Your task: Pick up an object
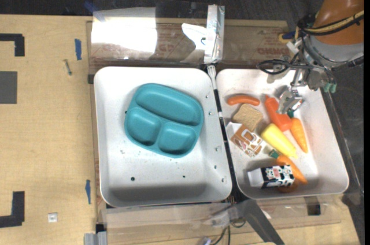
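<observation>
Two white bins side by side on the bench [40, 122], one teal divided plate [163, 119] in the left bin [110, 180], right bin [332, 174] holding two orange carrots [299, 134], one yellow corn [279, 140], one sausage [243, 100], one toast slice [249, 117], pincer [291, 101] above the carrots, finger state impossible to tell.

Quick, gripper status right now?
Gripper: low over the carrots in the right bin; open or closed cannot be told.

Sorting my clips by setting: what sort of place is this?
Probably a robotics lab bench for pick-up trials: two white bins, a teal divided plate in the left bin, toy food like a carrot in the right, the arm's tool above it.
</observation>
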